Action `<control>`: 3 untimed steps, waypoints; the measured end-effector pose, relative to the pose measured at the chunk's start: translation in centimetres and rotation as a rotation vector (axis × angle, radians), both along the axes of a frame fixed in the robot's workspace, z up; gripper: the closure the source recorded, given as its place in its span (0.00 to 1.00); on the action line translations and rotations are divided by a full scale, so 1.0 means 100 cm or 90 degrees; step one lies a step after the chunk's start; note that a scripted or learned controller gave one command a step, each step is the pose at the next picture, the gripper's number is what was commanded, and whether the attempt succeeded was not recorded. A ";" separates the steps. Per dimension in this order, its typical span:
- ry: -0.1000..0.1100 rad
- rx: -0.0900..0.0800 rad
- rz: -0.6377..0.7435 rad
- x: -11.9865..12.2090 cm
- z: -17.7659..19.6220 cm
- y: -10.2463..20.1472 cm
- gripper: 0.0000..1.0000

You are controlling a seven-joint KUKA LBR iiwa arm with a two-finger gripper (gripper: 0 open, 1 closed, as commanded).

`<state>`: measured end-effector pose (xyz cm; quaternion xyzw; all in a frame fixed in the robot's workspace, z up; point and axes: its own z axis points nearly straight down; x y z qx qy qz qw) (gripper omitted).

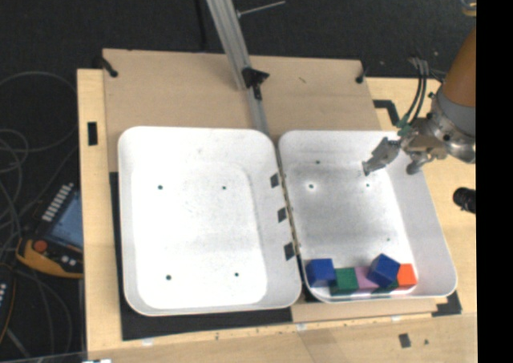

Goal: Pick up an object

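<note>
Five small blocks lie bunched along the near wall of the right bin [417, 217]: a blue cube [321, 271] at the left, a green cube [345, 280] touching it, a pale purple block [366, 279] next, a second blue cube [385, 269] tilted on top of its neighbours, and an orange cube [407, 275] at the right end. Farther back, that bin's floor is bare and speckled. Beside it the left bin [136, 217] sits rim to rim, joined by small dark clips. Both rest on the pale wooden surface [321, 93]. Over the far right part of the right bin hangs the claw [394, 157], well apart from the blocks, its fingers spread with nothing between them. Beyond the bins a metal pole [231, 33] slants up from the surface's far edge
</note>
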<state>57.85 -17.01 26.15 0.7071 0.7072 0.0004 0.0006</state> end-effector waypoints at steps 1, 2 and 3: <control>0.004 0.000 0.003 0.010 -0.151 0.041 0.00; -0.006 -0.002 0.002 0.006 0.001 0.035 0.00; -0.004 0.000 0.005 0.006 0.039 0.088 0.00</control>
